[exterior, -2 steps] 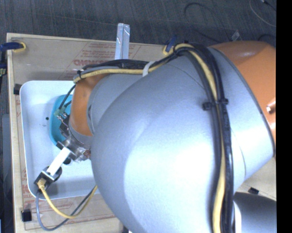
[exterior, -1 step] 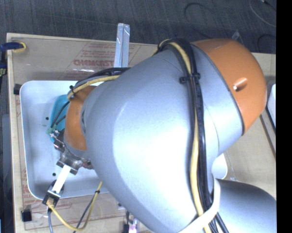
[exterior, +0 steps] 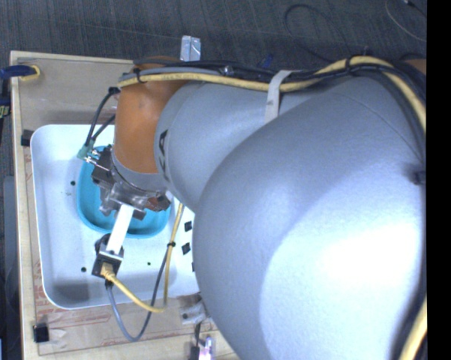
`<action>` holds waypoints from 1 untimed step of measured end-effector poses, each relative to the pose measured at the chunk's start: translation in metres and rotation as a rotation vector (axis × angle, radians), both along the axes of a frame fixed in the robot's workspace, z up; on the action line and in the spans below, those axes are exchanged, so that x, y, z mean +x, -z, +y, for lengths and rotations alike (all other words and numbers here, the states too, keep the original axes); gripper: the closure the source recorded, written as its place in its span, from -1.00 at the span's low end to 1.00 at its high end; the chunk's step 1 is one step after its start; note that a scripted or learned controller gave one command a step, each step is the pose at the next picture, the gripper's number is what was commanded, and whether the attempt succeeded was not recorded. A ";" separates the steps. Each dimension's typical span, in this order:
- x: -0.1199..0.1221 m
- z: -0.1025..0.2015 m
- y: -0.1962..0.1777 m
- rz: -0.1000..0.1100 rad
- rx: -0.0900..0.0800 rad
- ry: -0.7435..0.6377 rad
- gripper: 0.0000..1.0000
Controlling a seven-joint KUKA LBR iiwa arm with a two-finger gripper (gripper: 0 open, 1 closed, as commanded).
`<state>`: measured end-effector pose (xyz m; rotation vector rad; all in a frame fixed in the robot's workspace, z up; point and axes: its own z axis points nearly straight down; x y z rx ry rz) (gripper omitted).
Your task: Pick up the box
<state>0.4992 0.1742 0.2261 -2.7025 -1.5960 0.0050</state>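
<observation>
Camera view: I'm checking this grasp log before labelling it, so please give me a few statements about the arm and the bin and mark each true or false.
1. The arm reaches in from the right of the view. True.
2. The orange band sits above the wrist, over the white bin. True.
3. The blue thing under the wrist lies outside the bin, on the wooden bench. False: it lies inside the bin, partly covered by the wrist.
4. A yellow cable runs along the near edge of the bin. True.
5. The bin is black. False: it is white.
6. The bench stands on a bare white floor. False: the floor around it is dark.
</observation>
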 end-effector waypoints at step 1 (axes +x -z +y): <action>-0.009 -0.041 -0.009 0.005 -0.002 0.148 1.00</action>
